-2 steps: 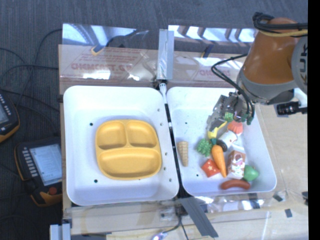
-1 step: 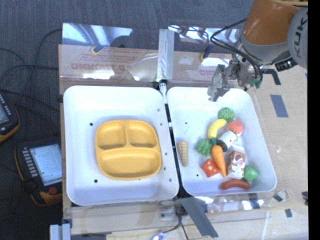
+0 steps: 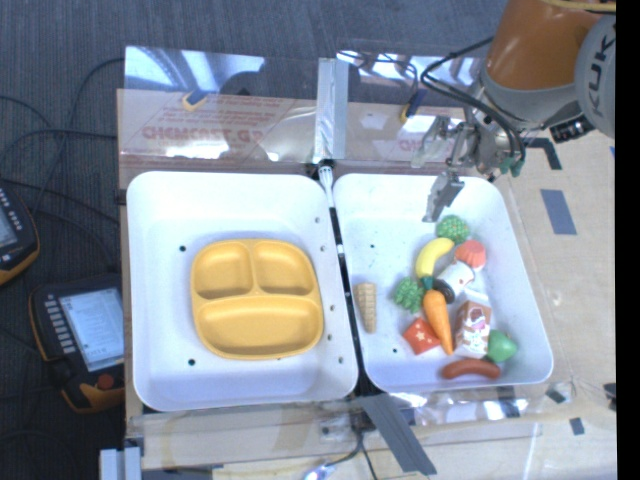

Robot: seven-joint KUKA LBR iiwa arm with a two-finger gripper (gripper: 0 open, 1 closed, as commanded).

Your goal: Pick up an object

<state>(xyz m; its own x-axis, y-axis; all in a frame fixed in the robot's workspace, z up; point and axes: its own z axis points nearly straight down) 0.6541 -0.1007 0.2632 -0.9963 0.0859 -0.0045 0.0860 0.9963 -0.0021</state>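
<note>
The right bin [image 3: 385,198] holds a heap of toy food along its right side: a yellow banana [image 3: 433,256], a green broccoli piece [image 3: 452,228], an orange carrot [image 3: 437,315], a red block [image 3: 420,336] and a brown sausage [image 3: 470,370]. A tan cone [image 3: 367,305] lies alone by the bin's left wall. My gripper [image 3: 440,200] hangs over the back of the right bin, just above and slightly left of the broccoli piece. Nothing shows in its grasp.
The left bin [image 3: 160,218] carries a yellow divided plate [image 3: 258,298]. More toys sit in the heap: a second green piece [image 3: 407,293], a red-and-white item [image 3: 468,256], a small printed pack [image 3: 472,326] and a green lump [image 3: 502,347]. Cables and a tablet [image 3: 85,323] lie off the bench at the left.
</note>
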